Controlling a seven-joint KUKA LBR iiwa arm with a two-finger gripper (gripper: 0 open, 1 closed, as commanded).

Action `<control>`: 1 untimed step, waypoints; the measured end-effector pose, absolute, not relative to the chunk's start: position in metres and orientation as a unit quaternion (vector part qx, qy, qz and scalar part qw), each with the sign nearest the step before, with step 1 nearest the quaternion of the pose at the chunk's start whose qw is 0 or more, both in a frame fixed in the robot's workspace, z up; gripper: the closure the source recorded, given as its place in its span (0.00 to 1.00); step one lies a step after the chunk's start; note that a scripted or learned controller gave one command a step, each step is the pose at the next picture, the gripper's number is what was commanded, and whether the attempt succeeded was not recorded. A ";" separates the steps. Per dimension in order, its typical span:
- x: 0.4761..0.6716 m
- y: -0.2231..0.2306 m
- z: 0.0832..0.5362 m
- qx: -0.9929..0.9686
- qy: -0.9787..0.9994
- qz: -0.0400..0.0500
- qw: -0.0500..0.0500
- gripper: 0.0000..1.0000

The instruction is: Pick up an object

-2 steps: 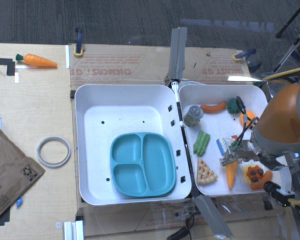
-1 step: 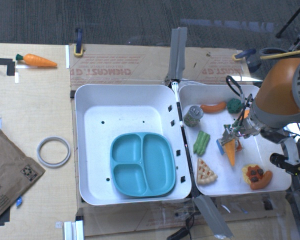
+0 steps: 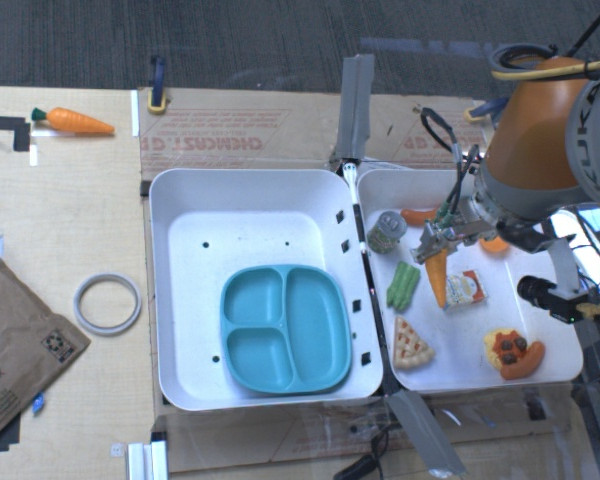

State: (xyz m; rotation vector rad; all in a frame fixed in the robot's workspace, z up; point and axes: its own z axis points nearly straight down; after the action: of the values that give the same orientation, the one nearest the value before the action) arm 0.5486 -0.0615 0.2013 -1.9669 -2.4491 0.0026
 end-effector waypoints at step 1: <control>0.549 -0.062 0.209 -0.626 -0.780 0.002 0.000 1.00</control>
State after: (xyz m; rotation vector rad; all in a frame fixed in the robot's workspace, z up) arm 0.5488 -0.0624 0.2093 -1.9664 -2.4488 0.0058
